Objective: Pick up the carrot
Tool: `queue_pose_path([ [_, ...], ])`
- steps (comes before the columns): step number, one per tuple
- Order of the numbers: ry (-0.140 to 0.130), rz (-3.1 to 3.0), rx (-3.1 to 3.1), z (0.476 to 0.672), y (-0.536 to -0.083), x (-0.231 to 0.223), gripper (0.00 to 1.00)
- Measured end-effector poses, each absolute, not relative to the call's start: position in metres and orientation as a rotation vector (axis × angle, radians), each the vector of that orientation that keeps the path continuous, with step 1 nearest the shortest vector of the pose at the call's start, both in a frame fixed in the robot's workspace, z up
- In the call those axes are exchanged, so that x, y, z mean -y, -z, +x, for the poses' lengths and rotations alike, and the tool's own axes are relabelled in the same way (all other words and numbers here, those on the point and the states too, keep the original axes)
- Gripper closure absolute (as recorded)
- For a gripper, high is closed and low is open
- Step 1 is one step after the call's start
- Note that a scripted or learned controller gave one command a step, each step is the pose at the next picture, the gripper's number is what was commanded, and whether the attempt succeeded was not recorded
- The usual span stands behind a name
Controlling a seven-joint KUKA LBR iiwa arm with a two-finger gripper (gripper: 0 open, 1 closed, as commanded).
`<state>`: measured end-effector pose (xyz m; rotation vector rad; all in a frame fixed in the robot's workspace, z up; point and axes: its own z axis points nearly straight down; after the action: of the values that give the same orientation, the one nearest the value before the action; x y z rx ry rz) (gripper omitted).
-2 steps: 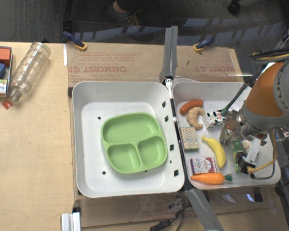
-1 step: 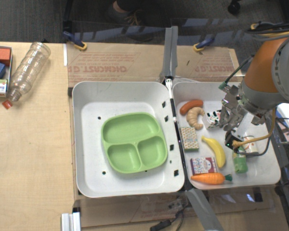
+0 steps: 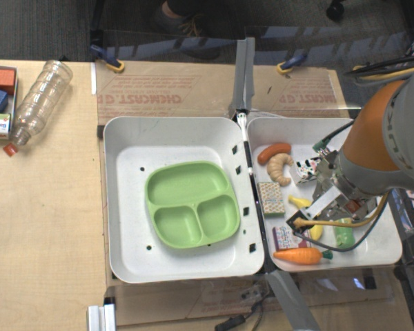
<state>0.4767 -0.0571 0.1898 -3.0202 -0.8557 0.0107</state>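
Right bin (image 3: 297, 133): carrot (image 3: 298, 256) crosswise, tip leftward.

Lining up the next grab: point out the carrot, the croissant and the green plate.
carrot (image 3: 298, 256), camera view, middle of its orange body.
croissant (image 3: 281, 169), camera view, middle of its curve.
green plate (image 3: 190, 185), camera view, floor of its large compartment.

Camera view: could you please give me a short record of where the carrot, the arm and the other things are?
carrot: lying on its side at the near edge of the right bin, leafy end to the right, not lifted
arm: over the right bin, behind the carrot
left bin: holds a green divided plate
also in right bin: sausage, banana
outside the bins: clear plastic bottle on the left
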Motion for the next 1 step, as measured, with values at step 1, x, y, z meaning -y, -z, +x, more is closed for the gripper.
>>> queue_pose_path([
  [1,-0.008,-2.904,1.190,0.4842,-0.0897,0.1286,1.00],
])
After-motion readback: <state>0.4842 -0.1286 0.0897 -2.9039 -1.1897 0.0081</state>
